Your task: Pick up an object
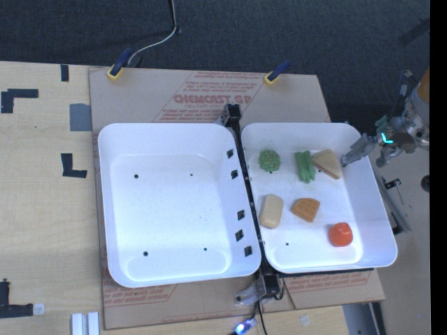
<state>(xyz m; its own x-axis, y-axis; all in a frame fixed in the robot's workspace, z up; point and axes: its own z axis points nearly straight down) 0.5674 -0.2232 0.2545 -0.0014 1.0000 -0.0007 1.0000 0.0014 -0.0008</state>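
The right bin [363, 187] holds several small items: a green broccoli-like piece [269, 161], a green pod [304, 166], a tan wedge [327, 163], a cream block [271, 211], an orange-brown chunk [306, 209] and a red round piece [341, 234]. My gripper [368, 152] hangs at the bin's right rim, just right of the tan wedge, its fingers apart with nothing between them.
The left bin [167, 201] lies beside the right one, with a black divider strip [241, 187] between them. Both rest on a brown board held by blue-yellow clamps [120, 63]. A cable [164, 19] runs off at the back.
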